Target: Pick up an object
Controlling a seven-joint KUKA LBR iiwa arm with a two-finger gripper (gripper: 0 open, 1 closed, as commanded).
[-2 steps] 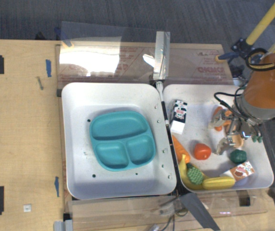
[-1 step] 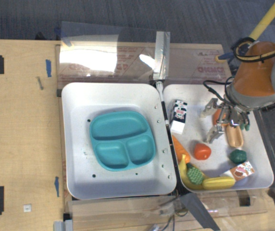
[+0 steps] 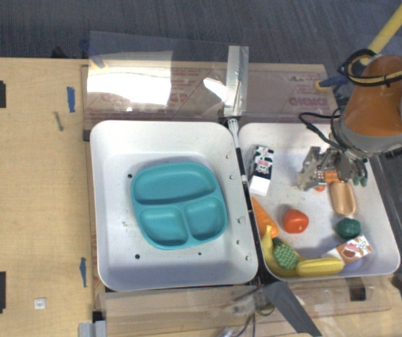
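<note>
My gripper (image 3: pixel 315 173) hangs low over the upper middle of the right bin (image 3: pixel 387 248), under the arm's orange band (image 3: pixel 372 97). A tan bread-like roll (image 3: pixel 342 198) lies just to its lower right, and a small orange piece shows right at the gripper's tip. A black and white carton (image 3: pixel 261 166) lies to its left by the bin's left wall. Lower down sit a red tomato (image 3: pixel 296 220), an orange carrot (image 3: pixel 264 216), a dark green vegetable (image 3: pixel 348 227), a yellow banana (image 3: pixel 318 265), a bumpy green item (image 3: pixel 284 254) and a small red and white box (image 3: pixel 355 248).
The left bin (image 3: pixel 109 146) holds a teal divided plate (image 3: pixel 179 203). A metal divider (image 3: pixel 237 83) stands upright behind the wall between the two bins. Cables (image 3: pixel 359 65) trail from the arm at the upper right.
</note>
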